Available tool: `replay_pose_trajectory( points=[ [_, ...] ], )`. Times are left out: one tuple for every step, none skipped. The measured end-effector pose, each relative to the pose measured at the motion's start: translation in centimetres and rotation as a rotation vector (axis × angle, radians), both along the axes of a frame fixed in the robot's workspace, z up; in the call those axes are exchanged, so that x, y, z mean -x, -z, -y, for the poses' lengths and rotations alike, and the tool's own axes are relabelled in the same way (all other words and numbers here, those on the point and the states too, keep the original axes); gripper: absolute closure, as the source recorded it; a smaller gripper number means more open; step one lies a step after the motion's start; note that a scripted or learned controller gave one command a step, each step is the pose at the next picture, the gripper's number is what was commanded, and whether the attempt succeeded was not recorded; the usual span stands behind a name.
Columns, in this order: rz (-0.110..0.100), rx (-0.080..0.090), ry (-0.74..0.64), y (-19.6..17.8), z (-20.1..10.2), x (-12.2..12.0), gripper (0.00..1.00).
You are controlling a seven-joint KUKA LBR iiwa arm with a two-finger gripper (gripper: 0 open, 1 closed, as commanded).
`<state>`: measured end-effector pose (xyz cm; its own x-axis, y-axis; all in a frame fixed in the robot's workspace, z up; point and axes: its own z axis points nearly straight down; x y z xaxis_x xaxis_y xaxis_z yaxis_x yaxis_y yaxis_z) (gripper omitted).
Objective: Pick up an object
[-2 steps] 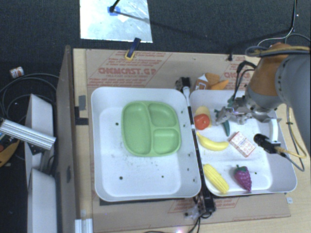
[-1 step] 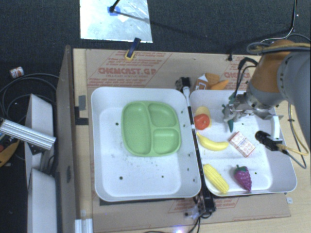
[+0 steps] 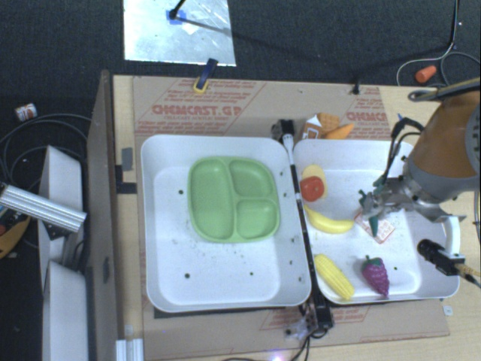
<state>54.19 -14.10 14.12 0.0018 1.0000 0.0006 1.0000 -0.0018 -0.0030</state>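
Observation:
My gripper (image 3: 373,210) hangs low in the right bin (image 3: 342,160), coming in from the right under the orange wrist band. Directly beneath and beside it lies a small red-and-white packet (image 3: 382,229); whether it touches the packet is hidden. A yellow banana (image 3: 328,221) lies just left of the gripper. Further left sit a red tomato (image 3: 313,189) and a pale yellow fruit (image 3: 313,173). Near the bin's front edge lie a corn cob (image 3: 334,277) and a purple eggplant-like piece (image 3: 376,275).
The left bin (image 3: 169,277) holds a green divided plate (image 3: 232,199). An orange carrot (image 3: 337,131) lies on the cardboard behind the right bin. A black divider clip (image 3: 287,132) joins the bins. The arm's body covers the right bin's far right side.

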Motion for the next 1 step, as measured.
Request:
replay_pose_trajectory(
  points=[
    [0.008,0.001,-0.01,5.9,-2.2,-7.42,1.0]
  ],
)
